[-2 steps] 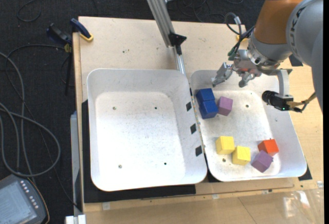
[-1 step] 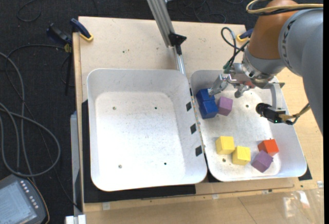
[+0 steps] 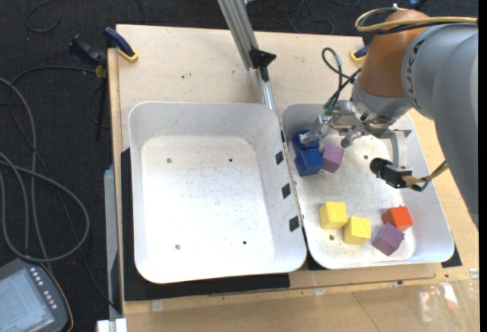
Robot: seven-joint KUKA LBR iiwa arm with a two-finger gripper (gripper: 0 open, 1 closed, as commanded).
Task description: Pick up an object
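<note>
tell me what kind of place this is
Probably a robotics lab set up for grasping trials. A grey arm reaches over two white bins on a bench, coloured blocks lie in the right one, and loose cables trail over the dark floor.

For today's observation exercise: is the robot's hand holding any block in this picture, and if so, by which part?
It cannot be told. The hand sits low over the blue block and pink-purple block in the right bin, but no block clearly shows in its grip.
</note>
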